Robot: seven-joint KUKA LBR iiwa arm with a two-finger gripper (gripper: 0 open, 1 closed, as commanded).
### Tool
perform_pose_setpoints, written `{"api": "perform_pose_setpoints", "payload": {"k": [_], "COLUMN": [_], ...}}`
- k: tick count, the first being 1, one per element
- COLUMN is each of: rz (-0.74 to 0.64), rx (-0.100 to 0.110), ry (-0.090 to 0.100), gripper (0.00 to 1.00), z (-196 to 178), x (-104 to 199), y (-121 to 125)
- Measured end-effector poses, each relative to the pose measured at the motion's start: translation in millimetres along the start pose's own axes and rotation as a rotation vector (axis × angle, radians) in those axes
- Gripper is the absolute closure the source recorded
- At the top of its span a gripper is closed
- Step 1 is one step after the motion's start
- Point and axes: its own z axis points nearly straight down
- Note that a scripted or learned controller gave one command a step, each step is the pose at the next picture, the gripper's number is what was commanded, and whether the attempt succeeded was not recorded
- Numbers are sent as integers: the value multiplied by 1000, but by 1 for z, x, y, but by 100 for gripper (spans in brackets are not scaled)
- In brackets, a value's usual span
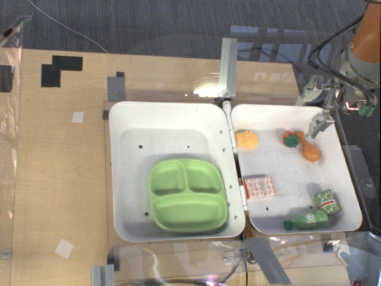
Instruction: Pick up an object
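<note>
- I'm watching the gripper [319, 126] hanging over the far right corner of the right bin [351, 186], just beside the toy carrot [303, 146].
- Honestly I can't tell how it's set; it's too small and blurry in my feed.
- Nothing is showing in its grip.
- The carrot is lying flat near the bin's far edge, green top pointing left.
- I'm guessing it's light, hard plastic, a bit slippery and prone to rolling.
- I'm thinking of pinching across the thick orange body, not the taper.

Orange-banded arm [364, 40], black cables, silvery metal tool [324, 115].
</note>
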Motion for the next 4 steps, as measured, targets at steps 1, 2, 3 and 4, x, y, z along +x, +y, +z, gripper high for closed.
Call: {"api": "perform_pose_setpoints", "payload": {"k": [1, 2, 3, 4], "rz": [90, -30, -37, 336], "rx": [-2, 2, 3, -1], "ry": [9, -7, -19, -5], "gripper": [0, 0, 100, 100], "z": [104, 191, 176, 191], "x": [25, 12, 8, 15], "y": [1, -28, -25, 14]}}
